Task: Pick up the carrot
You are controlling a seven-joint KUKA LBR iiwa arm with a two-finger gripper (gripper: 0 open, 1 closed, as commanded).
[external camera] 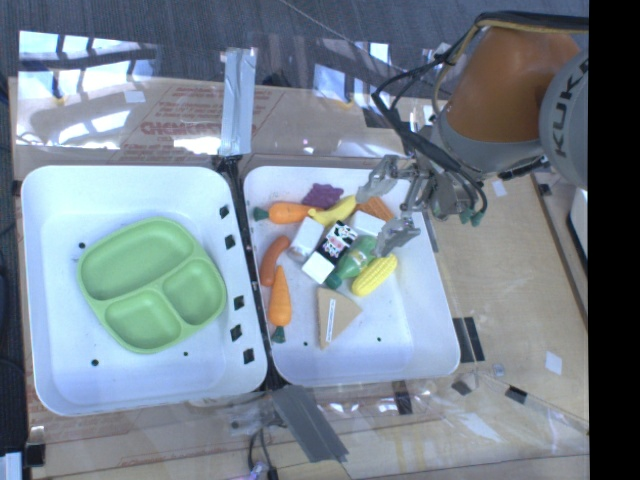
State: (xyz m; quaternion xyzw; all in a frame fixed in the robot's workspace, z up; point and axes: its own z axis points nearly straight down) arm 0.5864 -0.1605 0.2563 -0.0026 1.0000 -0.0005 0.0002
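Several orange toy foods lie in the right bin [420, 343]. A carrot [280, 299] with a green stub lies pointing toward the front, near the bin's left wall. A second carrot [286, 211] lies across the back left, and an orange piece [270, 260] sits between the two. My gripper [390, 208] hovers over the back right of the pile, open. One finger is by the back wall and the other above the corn cob [375, 276]. An orange wedge [377, 208] lies under the gap. It is well to the right of the carrots.
The pile also holds a banana [336, 210], a purple piece [322, 194], a cow-print carton [338, 240], a green bottle [354, 260] and a tan wedge [336, 317]. In the left bin [50, 368] sits a green divided plate [150, 283].
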